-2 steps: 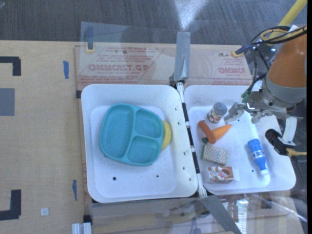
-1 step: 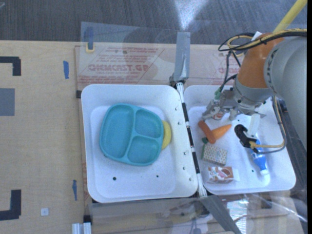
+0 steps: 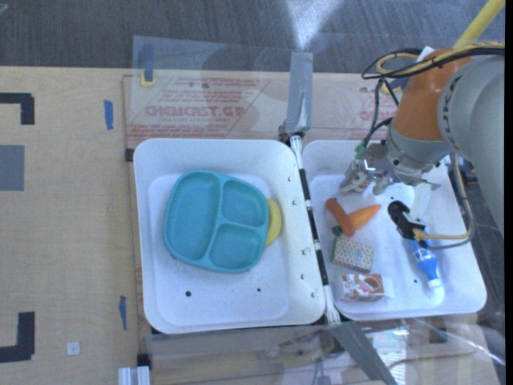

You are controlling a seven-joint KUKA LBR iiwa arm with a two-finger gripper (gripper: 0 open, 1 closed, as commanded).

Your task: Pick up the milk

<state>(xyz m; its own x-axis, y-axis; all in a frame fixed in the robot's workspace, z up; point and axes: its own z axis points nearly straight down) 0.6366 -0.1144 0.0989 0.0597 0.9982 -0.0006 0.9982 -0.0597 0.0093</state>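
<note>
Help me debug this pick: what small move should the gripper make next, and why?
Probably shift toward the front of the right white bin. The gripper hangs near its back, just behind the orange carrot, while the small red-and-white carton, likely the milk, lies apart near the front.
</note>
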